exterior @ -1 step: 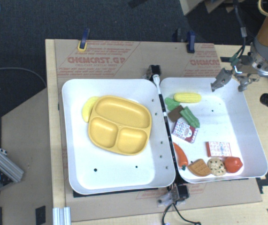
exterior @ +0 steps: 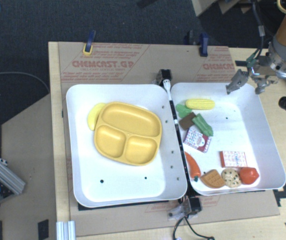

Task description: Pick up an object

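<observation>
Gripper [exterior: 247,82] hovers over the right bin's [exterior: 263,119] far corner, fingers spread, nothing between them; arm is cut off at the frame's right edge. Toy food lies below: corn [exterior: 200,103], green piece [exterior: 202,124], red packet [exterior: 197,139] (print illegible). In the left bin [exterior: 77,149], a yellow tray [exterior: 127,133] half-covers something yellow [exterior: 94,115].

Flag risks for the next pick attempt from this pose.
1. The claw hovers over the far rim of the right bin; a straight descent could hit the rim, not a toy.
2. The toys crowd together: the cookie touches the tomato and the toast, so a grasp may nudge neighbours or slip.
3. The corn is round and may roll.
</observation>
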Motion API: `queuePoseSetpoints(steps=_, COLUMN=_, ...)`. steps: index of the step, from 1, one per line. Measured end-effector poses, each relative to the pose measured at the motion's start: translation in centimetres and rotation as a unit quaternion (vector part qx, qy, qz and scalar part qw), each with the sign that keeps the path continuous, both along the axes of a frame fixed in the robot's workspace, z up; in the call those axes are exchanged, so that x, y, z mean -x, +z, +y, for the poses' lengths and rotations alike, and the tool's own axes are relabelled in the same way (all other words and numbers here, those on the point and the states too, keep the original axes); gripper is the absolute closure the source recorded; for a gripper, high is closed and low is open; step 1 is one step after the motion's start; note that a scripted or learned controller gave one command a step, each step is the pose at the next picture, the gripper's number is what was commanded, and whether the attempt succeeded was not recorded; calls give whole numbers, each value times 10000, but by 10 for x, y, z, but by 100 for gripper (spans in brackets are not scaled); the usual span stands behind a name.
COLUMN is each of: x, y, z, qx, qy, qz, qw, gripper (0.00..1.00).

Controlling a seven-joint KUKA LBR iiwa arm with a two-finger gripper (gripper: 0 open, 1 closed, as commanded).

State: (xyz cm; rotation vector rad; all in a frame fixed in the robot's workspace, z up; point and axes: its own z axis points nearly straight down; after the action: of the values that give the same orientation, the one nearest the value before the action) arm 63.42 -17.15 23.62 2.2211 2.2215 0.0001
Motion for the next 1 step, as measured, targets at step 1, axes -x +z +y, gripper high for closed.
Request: queuePoseSetpoints(steps=1, x=10, y=-56, z=5, qx=-9, qy=1, qz=34, qw=10000, gripper=0)
